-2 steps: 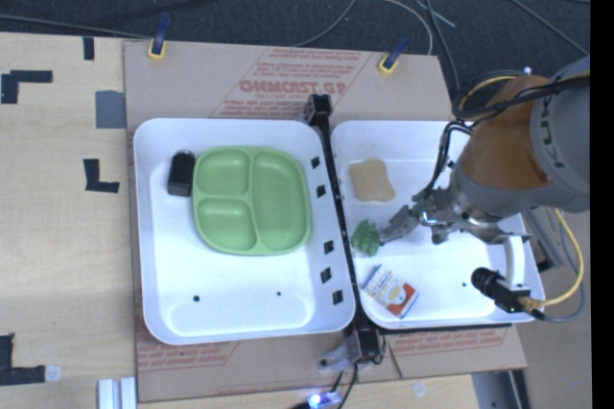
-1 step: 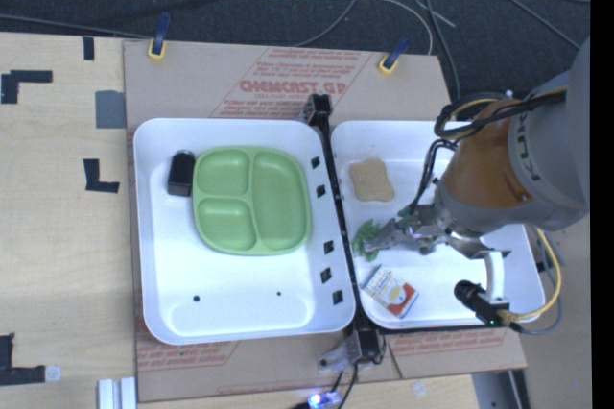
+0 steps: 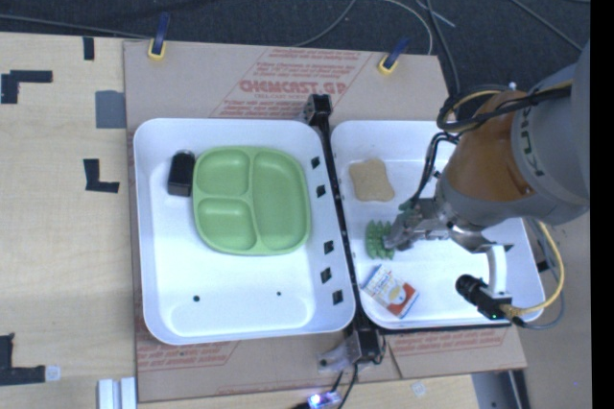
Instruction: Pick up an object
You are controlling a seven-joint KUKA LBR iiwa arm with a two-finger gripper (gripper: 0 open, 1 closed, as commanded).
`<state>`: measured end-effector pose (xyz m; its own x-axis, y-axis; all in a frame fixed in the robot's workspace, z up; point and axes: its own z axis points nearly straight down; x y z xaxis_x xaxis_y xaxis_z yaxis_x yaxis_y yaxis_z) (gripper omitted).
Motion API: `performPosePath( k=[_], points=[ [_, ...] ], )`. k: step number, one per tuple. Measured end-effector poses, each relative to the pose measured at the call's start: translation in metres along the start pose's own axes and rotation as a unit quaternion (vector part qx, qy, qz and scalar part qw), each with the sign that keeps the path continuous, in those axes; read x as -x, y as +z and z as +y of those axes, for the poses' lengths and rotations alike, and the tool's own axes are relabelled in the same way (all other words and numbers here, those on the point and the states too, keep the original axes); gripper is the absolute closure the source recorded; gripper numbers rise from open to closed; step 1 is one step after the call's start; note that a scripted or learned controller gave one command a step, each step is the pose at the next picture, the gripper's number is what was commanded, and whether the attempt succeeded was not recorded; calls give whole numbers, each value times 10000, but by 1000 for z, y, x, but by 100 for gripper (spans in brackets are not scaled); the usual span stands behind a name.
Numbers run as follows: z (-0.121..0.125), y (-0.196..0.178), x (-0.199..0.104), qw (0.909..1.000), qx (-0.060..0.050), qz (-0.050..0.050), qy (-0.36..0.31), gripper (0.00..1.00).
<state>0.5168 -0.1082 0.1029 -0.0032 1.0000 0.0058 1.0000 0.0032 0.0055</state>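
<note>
Camera view: hand (image 3: 395, 237) low in right bin (image 3: 434, 309), at the green toy (image 3: 378, 239) by the divider; grip state can't tell. Tan slice (image 3: 370, 180) above, small packet (image 3: 390, 292) below.

A single fixed camera is mounted above the bench and looks down at a slant. It frames both white bins, the left bin (image 3: 153, 234) and the right bin (image 3: 436, 311), side by side at mid distance. The arm (image 3: 523, 157) enters from the right edge. Dark floor occupies the top.
</note>
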Motion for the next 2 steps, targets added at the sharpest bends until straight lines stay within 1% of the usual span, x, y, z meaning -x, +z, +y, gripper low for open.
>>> performPosePath(
  k=[1,2],
  points=[
    [5,-62,-5,10000,-6,-32,4,100],
    [11,-105,-7,10000,-10,-33,7,100]
  ],
)
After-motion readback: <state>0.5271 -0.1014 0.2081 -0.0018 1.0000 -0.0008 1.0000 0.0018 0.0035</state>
